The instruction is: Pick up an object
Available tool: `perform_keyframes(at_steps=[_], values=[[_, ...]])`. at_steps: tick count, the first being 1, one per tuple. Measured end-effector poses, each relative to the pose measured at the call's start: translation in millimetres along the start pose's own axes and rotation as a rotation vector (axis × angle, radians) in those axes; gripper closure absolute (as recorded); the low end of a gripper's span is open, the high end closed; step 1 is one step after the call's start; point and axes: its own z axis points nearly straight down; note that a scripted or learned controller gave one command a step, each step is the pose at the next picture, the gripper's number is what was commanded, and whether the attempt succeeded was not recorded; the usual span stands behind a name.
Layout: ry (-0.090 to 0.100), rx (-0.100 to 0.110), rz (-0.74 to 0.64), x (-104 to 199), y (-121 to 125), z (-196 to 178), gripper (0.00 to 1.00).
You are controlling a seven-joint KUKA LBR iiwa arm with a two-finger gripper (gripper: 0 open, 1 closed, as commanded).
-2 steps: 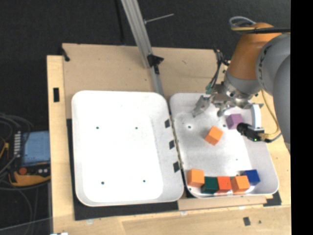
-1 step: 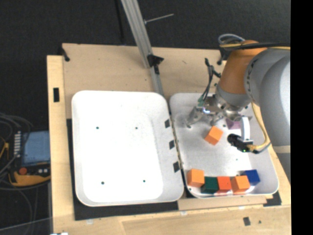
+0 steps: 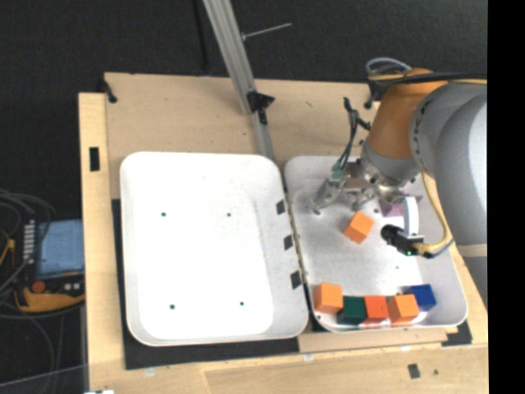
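From the overhead camera I see the tool (image 3: 367, 202) over the right bin (image 3: 328, 245), an orange block (image 3: 358, 227) just below it; I cannot tell its opening or whether it grips the block. Five more blocks (image 3: 376, 305) line the bin's near wall.

Count from camera view: two shallow white plastic bins, side by side, left bin (image 3: 205, 245) and right bin (image 3: 328, 195). Small orange cubes: four, one (image 3: 358, 226) alone mid-bin, three along the near wall (image 3: 329, 296) (image 3: 376, 306) (image 3: 404, 307). One dark green cube (image 3: 353, 309) and one blue cube (image 3: 423, 295) in that same row. A purple item (image 3: 395, 209) beside the wrist (mostly hidden; shape unclear), counted as one.
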Motion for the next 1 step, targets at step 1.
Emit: perform_keyframes(at_steps=[1], values=[[0.002, -0.004, 0.003, -0.7, 1.0, -11.8, 1.0]])
